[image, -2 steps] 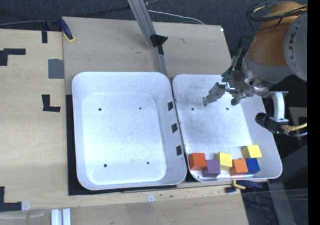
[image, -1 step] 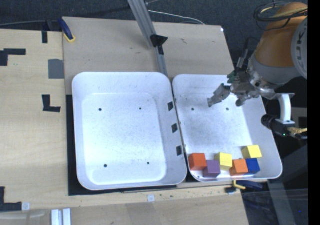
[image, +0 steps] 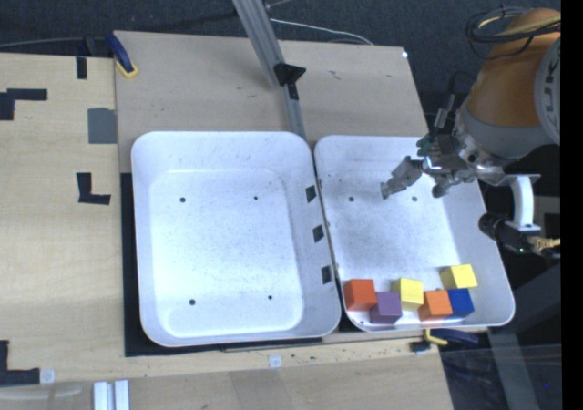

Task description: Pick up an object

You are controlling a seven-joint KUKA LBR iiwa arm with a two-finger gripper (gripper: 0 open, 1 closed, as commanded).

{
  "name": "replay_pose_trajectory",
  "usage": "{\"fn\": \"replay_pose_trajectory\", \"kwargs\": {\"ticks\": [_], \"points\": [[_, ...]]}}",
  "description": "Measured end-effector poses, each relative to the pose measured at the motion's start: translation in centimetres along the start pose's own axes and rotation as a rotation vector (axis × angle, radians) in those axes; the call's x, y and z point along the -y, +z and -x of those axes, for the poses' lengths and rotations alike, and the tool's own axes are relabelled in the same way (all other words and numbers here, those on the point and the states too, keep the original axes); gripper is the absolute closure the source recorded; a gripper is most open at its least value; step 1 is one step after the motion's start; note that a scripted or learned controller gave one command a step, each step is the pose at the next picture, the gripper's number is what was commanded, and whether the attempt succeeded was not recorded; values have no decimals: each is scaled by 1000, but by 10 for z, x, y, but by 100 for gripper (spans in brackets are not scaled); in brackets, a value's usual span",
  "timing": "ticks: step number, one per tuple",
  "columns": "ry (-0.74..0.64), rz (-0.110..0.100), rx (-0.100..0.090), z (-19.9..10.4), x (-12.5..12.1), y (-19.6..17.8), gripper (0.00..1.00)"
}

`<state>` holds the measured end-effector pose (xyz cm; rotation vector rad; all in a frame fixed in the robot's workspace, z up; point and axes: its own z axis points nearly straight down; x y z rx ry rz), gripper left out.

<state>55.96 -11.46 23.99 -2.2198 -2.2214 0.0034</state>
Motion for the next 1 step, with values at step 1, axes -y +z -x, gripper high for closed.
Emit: {"fn": "replay_pose_trajectory", "kwargs": {"ticks": [1], "points": [[-1, 1, -1, -5, 7, -5, 0]]}}
